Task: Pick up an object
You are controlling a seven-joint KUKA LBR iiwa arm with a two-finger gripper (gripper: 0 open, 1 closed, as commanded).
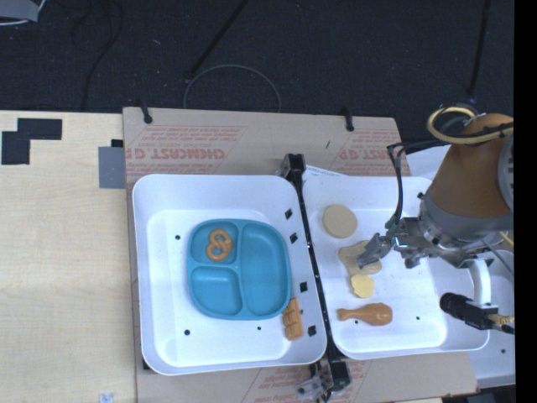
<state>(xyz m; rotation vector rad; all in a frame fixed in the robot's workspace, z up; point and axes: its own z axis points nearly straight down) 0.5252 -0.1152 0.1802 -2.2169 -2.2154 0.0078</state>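
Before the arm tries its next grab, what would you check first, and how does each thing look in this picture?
1. Gripper placed over a target: ok, it sits low in the right bin, at a pale flat piece.
2. Something held between the fingers: cannot tell, the view is too coarse.
3. Nearby items that could be knocked: not ok, a yellow piece lies very near, just below the gripper.
4. Other pickable things: ok, a round cracker and a drumstick lie apart from each other.
5. Left bin: ok, the blue tray with a pretzel lies away from the arm.
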